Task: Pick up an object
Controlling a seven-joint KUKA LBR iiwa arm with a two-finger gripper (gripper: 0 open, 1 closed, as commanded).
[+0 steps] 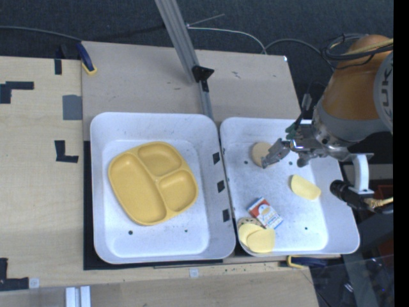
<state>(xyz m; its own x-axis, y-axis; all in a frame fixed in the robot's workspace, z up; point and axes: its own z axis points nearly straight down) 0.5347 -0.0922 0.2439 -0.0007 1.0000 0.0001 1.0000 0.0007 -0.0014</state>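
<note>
My gripper (287, 157) hangs over the right bin (332, 235), fingers spread open with nothing between them. Its left finger (275, 153) is just right of a round tan cookie-like piece (259, 152) near the bin's upper left. A yellow wedge (305, 187) lies below the gripper, toward the bin's right. A small red, white and blue packet (264, 213) rests lower in the bin. Two pale yellow round pieces (256, 236) sit at the bin's front edge.
The left bin (105, 235) holds a yellow divided tray (152, 181). A grey metal pole (176, 24) slants down from the top to the gap between the bins. The arm's orange band (358, 75) fills the upper right.
</note>
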